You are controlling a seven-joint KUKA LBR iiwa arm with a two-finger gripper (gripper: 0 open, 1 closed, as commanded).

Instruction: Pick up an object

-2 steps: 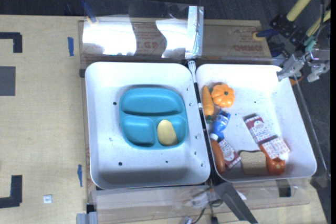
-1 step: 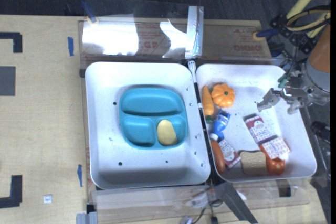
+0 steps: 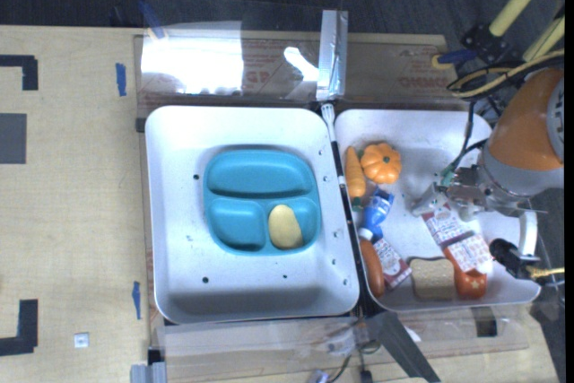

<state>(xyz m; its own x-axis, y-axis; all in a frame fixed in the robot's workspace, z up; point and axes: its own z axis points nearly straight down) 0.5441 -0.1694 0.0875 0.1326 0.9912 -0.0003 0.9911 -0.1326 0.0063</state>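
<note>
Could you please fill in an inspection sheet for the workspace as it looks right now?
Surface: wooden bench bearing the left bin and the right bin side by side.
Job's things: in the right bin, a small pumpkin, a blue bottle, an orange piece, a hot dog, flat packets, a red item.
Clutter: blue divided tray in the left bin, a yellow lemon-like piece in its lower right compartment.
Grippers: tool low over the right bin; nothing seen held.
Cables: yellow and black cables at upper right.
Surroundings: clear panels, dark floor.
</note>
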